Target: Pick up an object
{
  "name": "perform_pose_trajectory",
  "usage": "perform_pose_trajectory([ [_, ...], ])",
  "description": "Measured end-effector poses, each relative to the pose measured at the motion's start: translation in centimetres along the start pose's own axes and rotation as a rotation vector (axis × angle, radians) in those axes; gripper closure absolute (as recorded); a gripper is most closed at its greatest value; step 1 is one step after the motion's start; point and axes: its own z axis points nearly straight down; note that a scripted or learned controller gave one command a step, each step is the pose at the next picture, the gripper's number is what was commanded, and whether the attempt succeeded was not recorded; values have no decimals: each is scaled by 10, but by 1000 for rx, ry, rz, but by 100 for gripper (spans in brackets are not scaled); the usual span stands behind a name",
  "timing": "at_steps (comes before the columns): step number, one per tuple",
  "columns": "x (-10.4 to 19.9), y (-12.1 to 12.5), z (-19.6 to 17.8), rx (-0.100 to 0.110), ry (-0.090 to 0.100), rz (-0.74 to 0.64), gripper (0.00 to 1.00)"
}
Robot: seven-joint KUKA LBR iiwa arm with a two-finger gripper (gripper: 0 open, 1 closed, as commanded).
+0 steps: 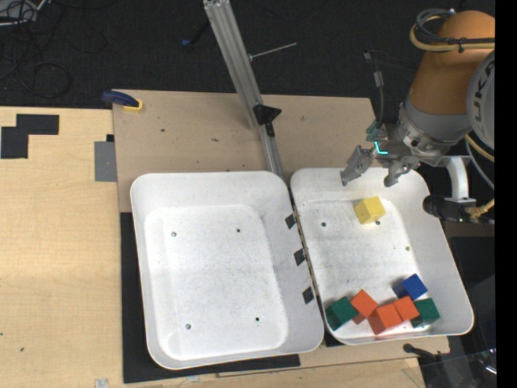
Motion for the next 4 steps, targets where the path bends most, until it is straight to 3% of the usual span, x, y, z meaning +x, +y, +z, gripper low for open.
perform_pose_trajectory([
  [1,0,1,-3,-4,-1,0,0],
  [4,-8,-15,160,-1,0,3,0],
])
